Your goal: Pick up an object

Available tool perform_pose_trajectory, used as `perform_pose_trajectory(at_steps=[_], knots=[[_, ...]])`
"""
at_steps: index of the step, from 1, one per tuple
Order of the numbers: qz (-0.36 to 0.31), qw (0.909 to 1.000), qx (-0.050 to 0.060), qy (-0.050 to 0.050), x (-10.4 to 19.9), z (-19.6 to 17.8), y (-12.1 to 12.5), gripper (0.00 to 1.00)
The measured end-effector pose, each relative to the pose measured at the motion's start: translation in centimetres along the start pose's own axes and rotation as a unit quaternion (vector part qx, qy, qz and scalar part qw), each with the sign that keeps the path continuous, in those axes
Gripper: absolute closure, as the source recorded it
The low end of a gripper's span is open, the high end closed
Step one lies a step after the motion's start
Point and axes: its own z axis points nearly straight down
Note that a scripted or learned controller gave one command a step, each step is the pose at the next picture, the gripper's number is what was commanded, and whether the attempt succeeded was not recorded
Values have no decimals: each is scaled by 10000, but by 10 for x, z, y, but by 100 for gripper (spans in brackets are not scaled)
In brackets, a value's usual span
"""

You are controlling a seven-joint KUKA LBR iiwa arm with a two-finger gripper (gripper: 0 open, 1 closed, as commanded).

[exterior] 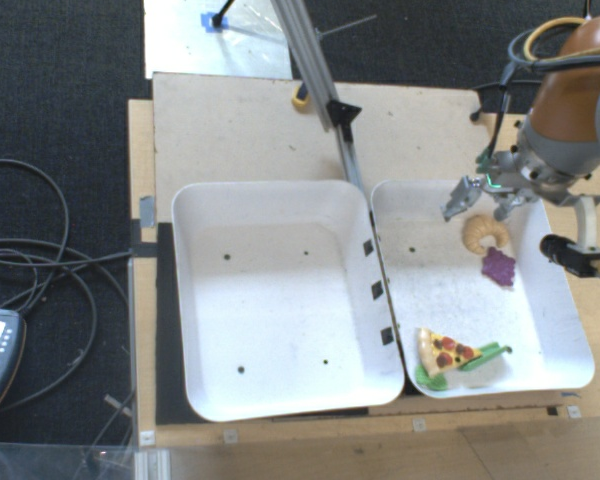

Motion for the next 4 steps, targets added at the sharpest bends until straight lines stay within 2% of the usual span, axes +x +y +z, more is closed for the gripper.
perform_pose_trajectory(at_steps=[1,2,3,4], knots=[[20,10000,29,3,1,61,-6,0],[20,10000,22,1,2,104,-10,0],[18,10000,11,-1,3,130,-10,0],[23,10000,-14,-1,2,117,-8,100]])
